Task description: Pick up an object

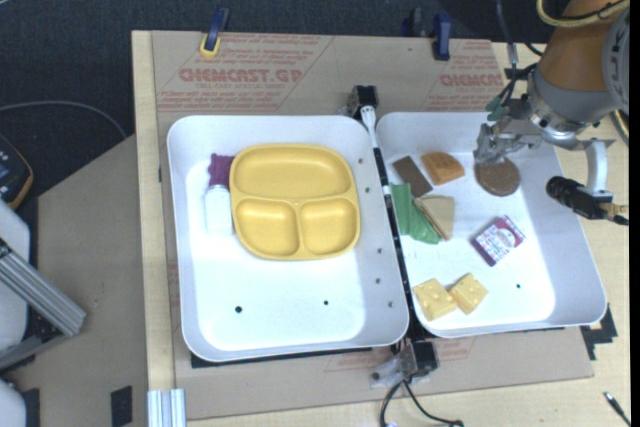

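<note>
Over the right bin, gripper hangs by the brown disc; can't tell jaws' state. Flat thing like that could easily slip out.

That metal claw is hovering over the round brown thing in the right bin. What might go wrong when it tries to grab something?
The end effector sits just above a flat brown disc, which lies low on the right bin; it may slip out of a pinch. The orange block and brown bar lie close by, so a misaimed descent could nudge them. The disc is also near the bin's far rim, leaving little room.
</note>
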Robot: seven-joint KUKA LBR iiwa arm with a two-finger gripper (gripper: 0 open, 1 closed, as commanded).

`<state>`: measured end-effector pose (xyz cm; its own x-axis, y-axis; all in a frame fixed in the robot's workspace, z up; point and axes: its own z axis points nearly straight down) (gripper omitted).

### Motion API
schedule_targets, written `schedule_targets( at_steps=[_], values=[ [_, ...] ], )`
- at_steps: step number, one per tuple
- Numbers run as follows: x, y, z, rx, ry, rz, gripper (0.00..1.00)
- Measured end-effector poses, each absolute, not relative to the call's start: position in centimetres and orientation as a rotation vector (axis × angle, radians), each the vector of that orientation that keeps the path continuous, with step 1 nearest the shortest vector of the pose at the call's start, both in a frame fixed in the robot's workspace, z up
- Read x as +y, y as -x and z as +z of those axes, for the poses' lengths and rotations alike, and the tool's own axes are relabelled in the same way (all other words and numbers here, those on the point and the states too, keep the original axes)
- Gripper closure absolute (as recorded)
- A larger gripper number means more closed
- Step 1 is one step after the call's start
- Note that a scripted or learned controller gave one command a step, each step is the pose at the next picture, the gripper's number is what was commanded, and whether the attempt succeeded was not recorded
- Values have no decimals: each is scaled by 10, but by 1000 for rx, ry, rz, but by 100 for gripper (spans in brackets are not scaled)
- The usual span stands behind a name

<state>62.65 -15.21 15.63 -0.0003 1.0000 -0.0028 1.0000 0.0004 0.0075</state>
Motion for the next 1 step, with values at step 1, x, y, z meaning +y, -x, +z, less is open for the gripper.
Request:
schedule_targets(
  at_steps=[1],
  values=[
    [-151, -623, 220, 2216, -2214, 7, 100]
  ],
)
